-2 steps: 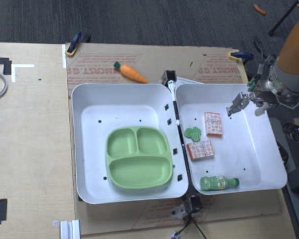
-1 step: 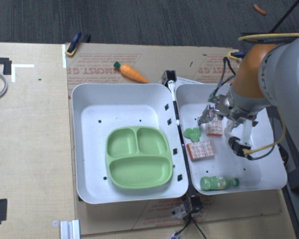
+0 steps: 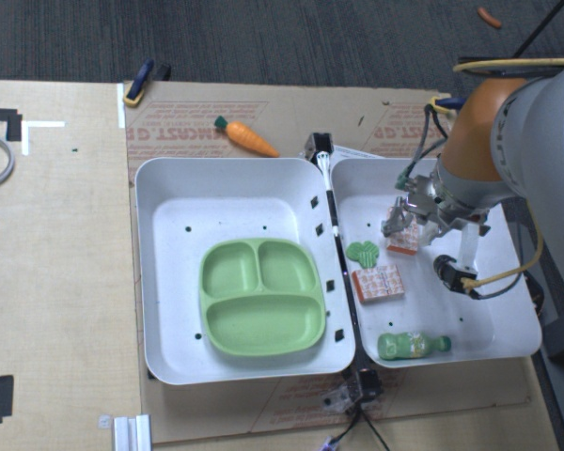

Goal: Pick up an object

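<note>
1. Now, over the right bin: my hand hangs low at the bin's upper middle, right on top of a small red-and-white packet; from this angle I cannot tell whether my fingers are spread, closed, or pinching anything.

2. Candidates in that bin: the packet under my hand; a green leafy toy just to its left, near the divider; a patterned box below that; a green bottle lying on its side near the front wall.

3. Left bin: a green divided plate sits flat in the middle, well away from my reach at present.

4. Outside the bins, a toy carrot lies on the surface behind the left bin.

5. Progress, as I judge it: the approach looks done and the packet seems to be the target, but nothing is visibly lifted. The grasp itself remains unconfirmed, and raising the thing clear of the bin floor is what is left.
</note>
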### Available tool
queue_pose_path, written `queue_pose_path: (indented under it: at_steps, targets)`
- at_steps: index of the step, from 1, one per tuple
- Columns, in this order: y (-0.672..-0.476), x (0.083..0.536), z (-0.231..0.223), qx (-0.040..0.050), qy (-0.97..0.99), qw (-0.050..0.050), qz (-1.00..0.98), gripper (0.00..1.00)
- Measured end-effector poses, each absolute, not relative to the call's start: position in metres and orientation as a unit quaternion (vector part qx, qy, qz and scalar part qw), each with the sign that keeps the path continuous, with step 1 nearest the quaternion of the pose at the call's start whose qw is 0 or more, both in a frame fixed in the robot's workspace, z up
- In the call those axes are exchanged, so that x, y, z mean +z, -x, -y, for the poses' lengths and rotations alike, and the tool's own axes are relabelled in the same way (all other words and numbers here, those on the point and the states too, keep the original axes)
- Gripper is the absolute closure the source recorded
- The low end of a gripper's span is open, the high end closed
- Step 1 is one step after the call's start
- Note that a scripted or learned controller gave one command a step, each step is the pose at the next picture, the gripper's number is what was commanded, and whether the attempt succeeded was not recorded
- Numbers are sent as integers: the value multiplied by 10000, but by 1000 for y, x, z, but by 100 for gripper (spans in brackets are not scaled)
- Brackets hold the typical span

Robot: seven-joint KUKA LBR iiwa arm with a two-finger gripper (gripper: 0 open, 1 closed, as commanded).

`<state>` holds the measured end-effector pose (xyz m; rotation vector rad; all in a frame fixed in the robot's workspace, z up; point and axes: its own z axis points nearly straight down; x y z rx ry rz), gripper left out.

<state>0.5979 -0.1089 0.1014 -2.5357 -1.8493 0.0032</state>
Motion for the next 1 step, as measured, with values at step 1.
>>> queue_pose_path:
  at_steps: [1]
  targets:
    - [-560,192,85,1,7841,1,6206,100]
